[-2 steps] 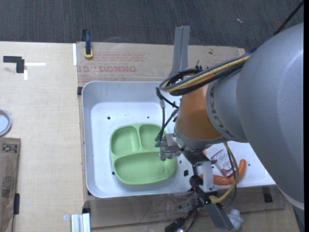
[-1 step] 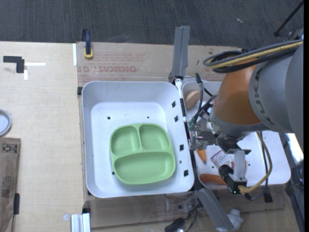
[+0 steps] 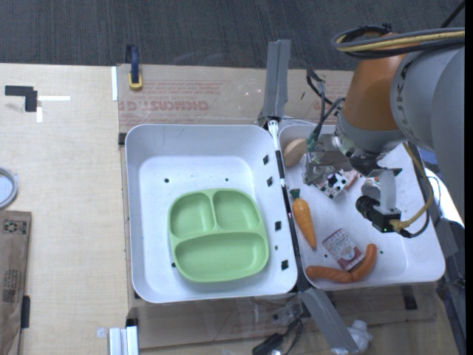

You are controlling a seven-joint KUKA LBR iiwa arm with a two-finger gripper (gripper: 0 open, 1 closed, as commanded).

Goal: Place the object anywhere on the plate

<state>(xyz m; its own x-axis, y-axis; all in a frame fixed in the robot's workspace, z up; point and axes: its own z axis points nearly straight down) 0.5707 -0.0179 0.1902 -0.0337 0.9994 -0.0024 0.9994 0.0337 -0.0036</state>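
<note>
The gripper (image 3: pixel 325 170) hangs low in the right bin, over a small black-and-white object (image 3: pixel 336 184) just beneath it — whether it grips anything I cannot tell. The object looks light and rigid — best pinched across its narrow sides. The green plate (image 3: pixel 219 235) lies well off to one side of the gripper, in the other bin.

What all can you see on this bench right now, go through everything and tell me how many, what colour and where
Bins: two, white, side by side mid-bench.
Divided plate: one, light green, three compartments, in the left bin.
Carrot: one, orange with green top, left side of the right bin.
Sausages: two, orange-red, touching, at the right bin's front.
Small packet: one, red and white, just behind the sausages.
Black-and-white object: one, in the right bin under the gripper; too hidden to name.
Beige rounded object: one, back left corner of the right bin.
Clamp: one, blue and yellow, behind the left bin.
Arm: one, grey with orange band, over the right bin.
Gripper: one, low over the black-and-white object.
</note>
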